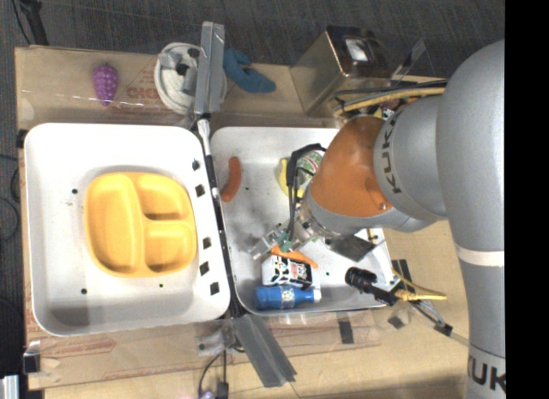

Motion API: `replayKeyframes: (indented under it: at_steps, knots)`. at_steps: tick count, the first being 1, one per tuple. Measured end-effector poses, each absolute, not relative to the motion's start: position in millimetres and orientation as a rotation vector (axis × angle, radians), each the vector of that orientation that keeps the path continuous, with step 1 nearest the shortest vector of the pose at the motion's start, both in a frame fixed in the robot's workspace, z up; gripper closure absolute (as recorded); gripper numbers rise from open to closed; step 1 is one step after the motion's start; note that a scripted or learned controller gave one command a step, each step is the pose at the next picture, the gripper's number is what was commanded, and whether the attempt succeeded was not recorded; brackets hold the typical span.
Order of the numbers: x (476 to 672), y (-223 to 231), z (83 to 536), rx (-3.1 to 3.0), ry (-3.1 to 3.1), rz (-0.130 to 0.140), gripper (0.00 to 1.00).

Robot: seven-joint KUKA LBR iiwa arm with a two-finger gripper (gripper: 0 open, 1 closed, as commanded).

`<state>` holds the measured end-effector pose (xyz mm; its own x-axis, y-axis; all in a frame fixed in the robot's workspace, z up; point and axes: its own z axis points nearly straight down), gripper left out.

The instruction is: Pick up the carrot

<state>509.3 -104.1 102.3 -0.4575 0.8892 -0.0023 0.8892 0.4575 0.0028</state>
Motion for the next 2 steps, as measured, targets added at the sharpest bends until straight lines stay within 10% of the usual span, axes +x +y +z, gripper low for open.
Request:
replayKeyframes:
  at_steps: [1,2]
  knots:
    - [590.0,-98,246,1.544,2.735,0.000,1.00]
    - [589.9,-135,168,0.938,3.002,-0.001,1.00]
